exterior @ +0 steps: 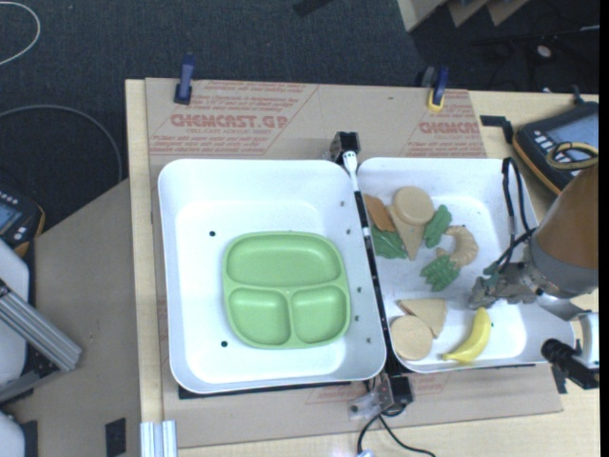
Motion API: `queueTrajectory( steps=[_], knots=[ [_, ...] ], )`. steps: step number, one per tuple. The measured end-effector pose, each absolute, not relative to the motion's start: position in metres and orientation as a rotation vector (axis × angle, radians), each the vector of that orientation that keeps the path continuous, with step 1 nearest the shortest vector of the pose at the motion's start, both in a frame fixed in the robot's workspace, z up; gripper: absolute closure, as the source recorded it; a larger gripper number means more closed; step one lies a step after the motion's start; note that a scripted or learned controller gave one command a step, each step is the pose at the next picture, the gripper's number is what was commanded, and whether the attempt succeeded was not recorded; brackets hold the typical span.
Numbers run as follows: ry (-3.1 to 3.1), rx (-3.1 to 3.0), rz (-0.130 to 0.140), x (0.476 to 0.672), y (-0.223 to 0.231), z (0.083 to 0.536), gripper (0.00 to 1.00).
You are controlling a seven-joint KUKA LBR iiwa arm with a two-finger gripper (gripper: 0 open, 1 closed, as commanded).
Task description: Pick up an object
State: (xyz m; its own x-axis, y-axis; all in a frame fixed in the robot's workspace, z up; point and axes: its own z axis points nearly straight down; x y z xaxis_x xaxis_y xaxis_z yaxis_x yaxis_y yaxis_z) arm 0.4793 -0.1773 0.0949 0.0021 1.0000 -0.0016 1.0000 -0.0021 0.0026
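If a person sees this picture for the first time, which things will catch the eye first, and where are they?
The green divided plate stands out most, lying alone in the left white bin. Next comes the heap of toy food in the right white bin, with a yellow banana near its front edge. The arm's hand is low in that bin at the right side, just above the banana in the picture.

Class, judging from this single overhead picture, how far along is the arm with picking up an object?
Done: the pincer has reached the right bin, low beside the banana. In hand: nothing visibly held; the banana and other toy food lie on the bin floor. Left: grasping and lifting one item. The green tray sits in the left bin.
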Motion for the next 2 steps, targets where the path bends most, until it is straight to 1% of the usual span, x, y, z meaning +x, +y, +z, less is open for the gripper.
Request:
queueTrajectory(
  steps=[1,2],
  knots=[
    [2.222,2.212,0.006,0.512,-0.133,0.178,1.0],
    [2.235,2.217,0.002,0.478,-0.049,0.192,1.0]
  ],
)
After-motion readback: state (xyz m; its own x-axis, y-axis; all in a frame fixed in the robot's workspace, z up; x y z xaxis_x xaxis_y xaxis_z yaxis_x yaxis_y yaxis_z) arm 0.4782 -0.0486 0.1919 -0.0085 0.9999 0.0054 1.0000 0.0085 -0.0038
